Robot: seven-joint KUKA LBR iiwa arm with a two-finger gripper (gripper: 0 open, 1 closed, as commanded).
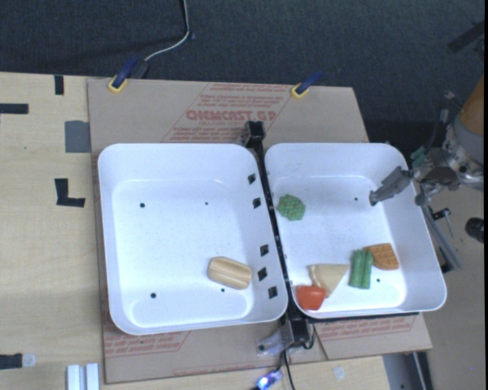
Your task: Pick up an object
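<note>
Grey two-finger gripper (388, 189) hangs over the right shallow white plastic bin's (407, 299) far right corner; jaws' state cannot be told.

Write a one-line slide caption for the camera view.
Gripper poised over the right bin holding broccoli, green block and red piece; bread roll lies in the left bin.
</note>
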